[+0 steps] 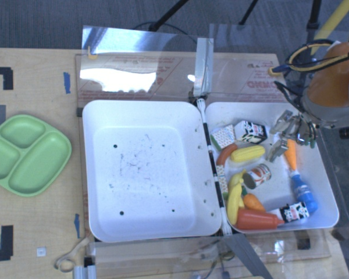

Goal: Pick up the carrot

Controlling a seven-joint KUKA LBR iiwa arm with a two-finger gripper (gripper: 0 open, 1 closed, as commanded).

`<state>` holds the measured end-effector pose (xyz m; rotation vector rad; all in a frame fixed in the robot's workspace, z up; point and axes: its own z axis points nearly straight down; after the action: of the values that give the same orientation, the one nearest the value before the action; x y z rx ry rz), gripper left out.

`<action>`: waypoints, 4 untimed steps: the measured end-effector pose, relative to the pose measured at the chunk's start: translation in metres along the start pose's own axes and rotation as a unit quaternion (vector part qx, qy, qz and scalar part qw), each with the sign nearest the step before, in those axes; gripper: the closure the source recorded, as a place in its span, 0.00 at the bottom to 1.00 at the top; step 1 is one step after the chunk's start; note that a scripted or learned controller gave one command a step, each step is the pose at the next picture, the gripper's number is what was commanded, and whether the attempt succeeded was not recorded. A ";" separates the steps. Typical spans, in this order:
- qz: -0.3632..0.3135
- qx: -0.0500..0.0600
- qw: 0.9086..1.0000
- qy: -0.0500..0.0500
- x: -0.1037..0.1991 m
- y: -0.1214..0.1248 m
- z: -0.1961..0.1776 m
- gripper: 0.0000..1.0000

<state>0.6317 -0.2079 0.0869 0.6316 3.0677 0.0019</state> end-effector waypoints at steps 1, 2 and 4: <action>-0.058 0.001 0.998 0.000 0.014 -0.023 -0.108 0.00; -0.078 0.000 0.997 0.000 -0.020 -0.008 -0.042 0.00; -0.040 0.000 0.999 0.002 0.007 -0.019 0.000 0.00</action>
<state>0.6176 -0.2230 0.0871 0.5100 3.0942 0.0018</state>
